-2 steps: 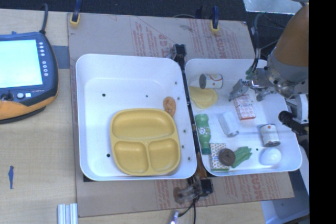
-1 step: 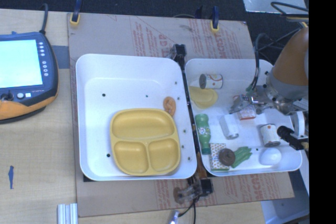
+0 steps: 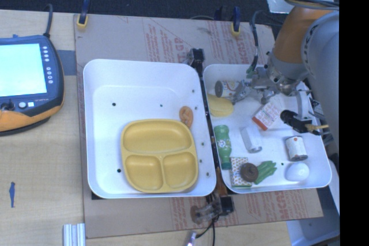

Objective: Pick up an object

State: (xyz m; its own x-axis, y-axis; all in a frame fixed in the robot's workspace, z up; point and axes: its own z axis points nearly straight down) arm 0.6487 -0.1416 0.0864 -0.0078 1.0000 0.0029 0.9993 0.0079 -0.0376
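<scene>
- The gripper [image 3: 249, 89] hung low over the far end of the right bin [image 3: 323, 181], the arm [image 3: 300, 37] reaching in from the right; whether it was spread or closed could not be told, and nothing could be seen held in it.
- That bin carried the clutter, which is presumably why the arm worked there: every likely target lay within a short reach.
- Nearest, just left of and below the gripper, lay a yellow piece [image 3: 219, 105] against the bin's inner wall; it looked the likeliest pick, though its place by the wall would leave little room on that side.
- Just right of the gripper sat a red-and-white box [image 3: 266, 116], tilted.
- Farther toward the near rim lay a grey cylinder [image 3: 251, 139], a green bottle [image 3: 222, 142], a small can [image 3: 296, 148], a brown disc [image 3: 249, 171] and a white egg-like object [image 3: 297, 171].
- Well to the gripper's left, the left bin [image 3: 104, 83] held a yellow divided tray [image 3: 159, 154] and a small brown item [image 3: 186, 115] by the dividing wall.
- By my reading, the pick was not yet made.
</scene>
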